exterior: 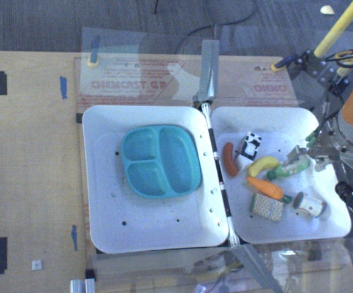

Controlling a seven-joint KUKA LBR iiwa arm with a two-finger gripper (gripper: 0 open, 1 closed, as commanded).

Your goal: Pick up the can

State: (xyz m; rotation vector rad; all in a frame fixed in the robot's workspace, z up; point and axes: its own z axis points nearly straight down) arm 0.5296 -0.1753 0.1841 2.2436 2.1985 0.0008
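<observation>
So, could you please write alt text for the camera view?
The arm's gripper hovers over the right bin, near a banana, carrot, sausage and small can. The left bin holds a blue divided plate.

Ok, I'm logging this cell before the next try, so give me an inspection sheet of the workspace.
Surface: wooden bench bearing left bin and right bin, side by side.
Job's things: can lies on its side near the right bin's front right corner.
Clutter: blue divided plate in left bin; sausage, banana, carrot, black-and-white toy, patterned block in right bin.
Grippers: gripper over the right bin, beside the banana, apart from the can.
Cables: black cable looped on the floor.
Surroundings: yellow pole, blue tape.
</observation>
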